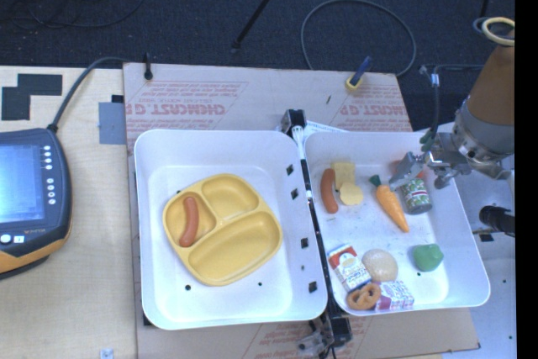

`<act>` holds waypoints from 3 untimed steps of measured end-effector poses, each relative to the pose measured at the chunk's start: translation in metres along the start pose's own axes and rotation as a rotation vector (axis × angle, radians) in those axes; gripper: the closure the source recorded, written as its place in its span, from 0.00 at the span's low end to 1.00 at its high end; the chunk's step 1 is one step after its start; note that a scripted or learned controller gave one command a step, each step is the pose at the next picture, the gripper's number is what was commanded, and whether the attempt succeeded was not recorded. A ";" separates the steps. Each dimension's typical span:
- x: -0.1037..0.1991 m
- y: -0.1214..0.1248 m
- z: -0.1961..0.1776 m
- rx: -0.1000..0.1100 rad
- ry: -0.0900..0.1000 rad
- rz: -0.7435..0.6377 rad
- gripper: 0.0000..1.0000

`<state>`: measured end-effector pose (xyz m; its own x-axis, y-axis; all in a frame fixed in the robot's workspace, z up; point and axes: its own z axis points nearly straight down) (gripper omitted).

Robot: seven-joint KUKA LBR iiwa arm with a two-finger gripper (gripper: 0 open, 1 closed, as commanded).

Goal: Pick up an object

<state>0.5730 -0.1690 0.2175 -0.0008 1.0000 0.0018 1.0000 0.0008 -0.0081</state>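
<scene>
My gripper [418, 175] hangs over the back right part of the right bin [471, 286], open, its jaws spread on either side of a small dark can [415, 197] just below it. Nothing is held between the fingers. An orange carrot [392, 207] lies just left of the can. Further left are a brown sausage [329, 190] and yellow cheese pieces [345, 182]. Toward the front lie a green piece [427, 256], a pale round bun [380, 266], a red-and-white carton [349, 267], a pretzel [364, 297] and a small box [395, 295].
The left bin [160, 282] holds a yellow divided plate [244, 244] with a sausage [191, 220] in one compartment. A divider with clips [304, 214] runs between the bins. A teach pendant [25, 197] lies at the far left, off the bins.
</scene>
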 end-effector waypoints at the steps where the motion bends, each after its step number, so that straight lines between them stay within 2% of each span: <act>1: -0.018 0.003 0.106 0.008 0.008 -0.001 0.00; 2: -0.020 0.074 0.131 0.012 0.023 -0.004 0.00; 3: -0.025 0.072 0.125 0.006 0.009 -0.005 1.00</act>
<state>0.6443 -0.1940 0.0924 -0.0060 0.9999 0.0106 0.9999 0.0062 -0.0144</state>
